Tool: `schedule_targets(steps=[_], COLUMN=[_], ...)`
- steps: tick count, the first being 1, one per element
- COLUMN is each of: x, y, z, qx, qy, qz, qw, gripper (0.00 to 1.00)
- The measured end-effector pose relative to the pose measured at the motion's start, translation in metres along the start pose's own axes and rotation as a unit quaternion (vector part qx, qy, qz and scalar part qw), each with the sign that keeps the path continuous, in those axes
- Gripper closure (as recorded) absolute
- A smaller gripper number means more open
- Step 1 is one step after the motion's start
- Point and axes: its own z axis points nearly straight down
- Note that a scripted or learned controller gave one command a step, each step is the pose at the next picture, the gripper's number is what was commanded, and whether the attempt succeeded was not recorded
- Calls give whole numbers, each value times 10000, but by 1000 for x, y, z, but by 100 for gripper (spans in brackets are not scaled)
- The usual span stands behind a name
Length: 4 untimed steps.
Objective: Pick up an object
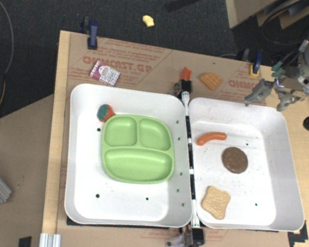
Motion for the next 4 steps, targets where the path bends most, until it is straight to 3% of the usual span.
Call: schedule_targets(steps=[1,2,3,4], x=[44,-17,-21,-20], y=[-80,-14,-69,-65], z=[164,154,176,164], qx=[112,-29,35,-8], qy=[34,-15,11,-1], qz=[0,8,13,9], qw=[9999,10000,10000,10000], gripper=[0,0,0,100])
